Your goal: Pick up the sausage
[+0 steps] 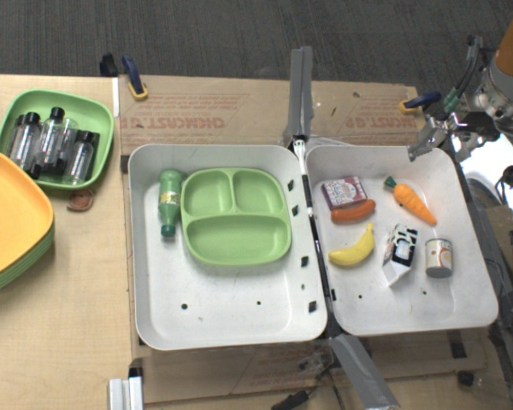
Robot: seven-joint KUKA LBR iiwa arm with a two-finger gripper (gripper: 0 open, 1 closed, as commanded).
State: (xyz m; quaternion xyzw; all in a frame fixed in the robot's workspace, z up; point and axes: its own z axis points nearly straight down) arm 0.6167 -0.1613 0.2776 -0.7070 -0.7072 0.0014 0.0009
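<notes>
Orange plates (pixel 13 220) cropped at left edge; arm (pixel 504 67) cropped at right.

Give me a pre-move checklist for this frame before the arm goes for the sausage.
1. Sausage visible in right bin: ok.
2. Top of sausage unobstructed: ok.
3. Room around it: not ok; pink box touches it behind, banana lies close in front.
4. Gripper above sausage: not ok; it sits at the bin's far right corner.
5. Gripper carrying nothing: ok.
6. Fingers open: cannot tell.
</notes>
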